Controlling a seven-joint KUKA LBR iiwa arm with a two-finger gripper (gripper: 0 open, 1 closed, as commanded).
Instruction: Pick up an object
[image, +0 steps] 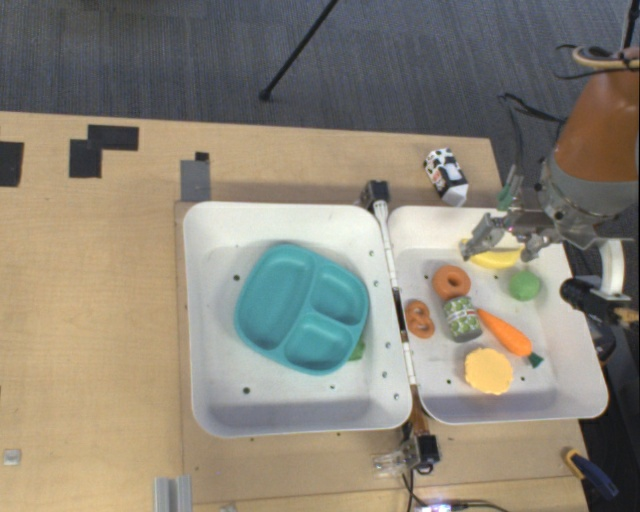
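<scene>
My gripper (502, 243) hangs open over the far side of the right bin (570, 400), its fingers spread to either side of a yellow banana (495, 261) that lies just under them. Nothing is held between the fingers. Close by in the same bin are an orange donut (452, 281), a green ball (525, 287), a green can (461, 318), a brown pretzel (419, 319), a carrot (505, 335) and a flat yellow piece (488, 371).
A teal divided plate (302, 308) lies in the left bin (215, 400), with a bit of green peeking from under its right edge. A small black-and-white carton (445, 174) stands on the bench behind the right bin. The arm's orange band (600, 125) rises at the right.
</scene>
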